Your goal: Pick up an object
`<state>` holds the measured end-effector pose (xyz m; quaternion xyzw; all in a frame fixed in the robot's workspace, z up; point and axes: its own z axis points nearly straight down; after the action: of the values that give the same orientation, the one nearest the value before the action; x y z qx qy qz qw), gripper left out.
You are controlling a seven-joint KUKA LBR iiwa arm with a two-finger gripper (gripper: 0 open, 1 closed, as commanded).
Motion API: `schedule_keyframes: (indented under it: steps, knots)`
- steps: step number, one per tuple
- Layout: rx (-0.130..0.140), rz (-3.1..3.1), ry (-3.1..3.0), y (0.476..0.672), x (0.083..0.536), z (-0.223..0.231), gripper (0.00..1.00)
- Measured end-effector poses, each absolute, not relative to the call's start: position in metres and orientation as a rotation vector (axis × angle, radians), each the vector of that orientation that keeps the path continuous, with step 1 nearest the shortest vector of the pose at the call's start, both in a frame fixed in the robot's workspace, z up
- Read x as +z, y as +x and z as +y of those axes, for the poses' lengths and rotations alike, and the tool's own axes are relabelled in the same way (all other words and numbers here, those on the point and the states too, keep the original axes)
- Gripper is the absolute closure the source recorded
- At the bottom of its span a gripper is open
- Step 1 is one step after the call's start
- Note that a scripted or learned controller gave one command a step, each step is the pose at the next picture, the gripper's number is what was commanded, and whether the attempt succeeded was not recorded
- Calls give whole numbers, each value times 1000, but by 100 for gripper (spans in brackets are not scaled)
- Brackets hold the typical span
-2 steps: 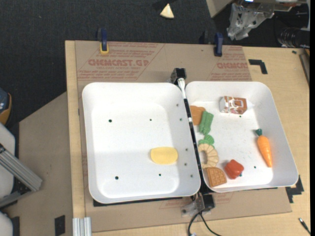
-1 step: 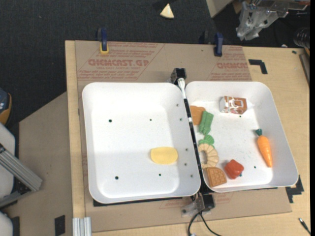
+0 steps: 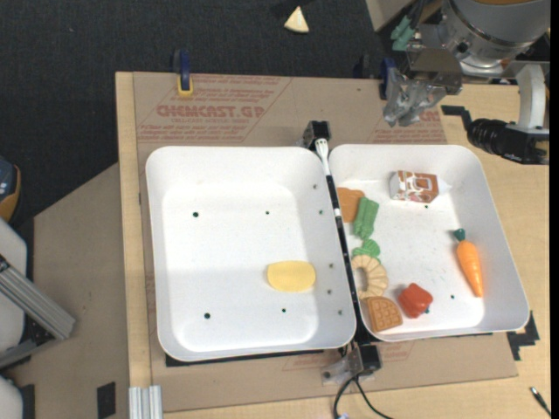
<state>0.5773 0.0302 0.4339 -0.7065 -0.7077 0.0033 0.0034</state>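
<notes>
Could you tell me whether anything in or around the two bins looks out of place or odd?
Mostly tidy. One pale yellow wedge lies on the dark floor beyond the bench, outside both bins. The end effector hangs above the right bin's far edge.

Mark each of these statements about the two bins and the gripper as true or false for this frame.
1. The yellow oval piece lies in the left bin. True.
2. The toy carrot lies in the left bin. False: it lies in the right bin, near its right wall.
3. The gripper holds the small red-and-white box. False: the box lies in the right bin, apart from the gripper, which is above the bench behind that bin.
4. The red pepper toy lies beside the waffle piece. True.
5. The green toy lies near the divide between the bins. True.
</notes>
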Motion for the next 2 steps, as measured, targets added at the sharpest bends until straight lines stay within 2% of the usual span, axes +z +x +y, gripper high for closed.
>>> schedule_keyframes:
  steps: [1, 2]
  knots:
    - [-10, -2227, -2224, 579, 493, 34, 100]
    - [10, -2223, -2210, 541, 426, 85, 100]
